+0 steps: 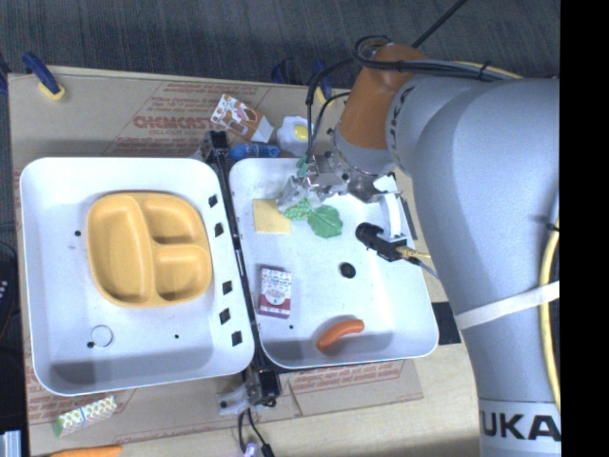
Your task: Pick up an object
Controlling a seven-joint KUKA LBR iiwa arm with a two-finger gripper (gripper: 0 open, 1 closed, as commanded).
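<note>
- Green leaf is lying in the right bin, with the pincer hovering just above it.
- Pincer's width: I cannot tell.
- Reaching step; next, lowering squarely onto the leaf.

A single fixed camera looks down from above the bench at a slant, taking in both shallow white bins side by side, the left bin and the right bin, with the cardboard-covered bench top around them. The far edge of the bench lies toward the top of the frame. The grey arm enters from the right, looming large because it stands nearer the lens than the bins.
</note>
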